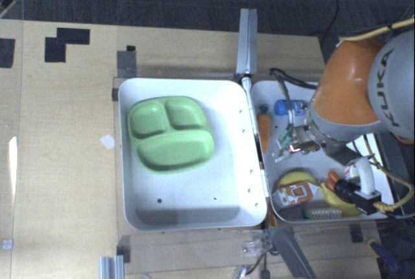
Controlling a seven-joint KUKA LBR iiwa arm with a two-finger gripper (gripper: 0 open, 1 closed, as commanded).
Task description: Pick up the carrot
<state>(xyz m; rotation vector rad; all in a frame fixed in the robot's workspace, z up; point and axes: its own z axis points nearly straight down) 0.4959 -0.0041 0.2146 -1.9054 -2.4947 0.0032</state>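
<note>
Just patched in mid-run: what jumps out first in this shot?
The green divided plate lying in the left bin. Then the arm's orange band looming over the cluttered right bin, with the gripper low beside the carrot at that bin's left wall.

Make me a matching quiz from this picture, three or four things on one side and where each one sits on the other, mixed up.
Things:
1. green plate
2. carrot
3. banana
4. hand

Places:
A. against the left wall of the right bin
B. in the left bin
C. over the middle of the right bin
D. at the near end of the right bin

Pairs: 1-B, 2-A, 3-D, 4-C
</note>
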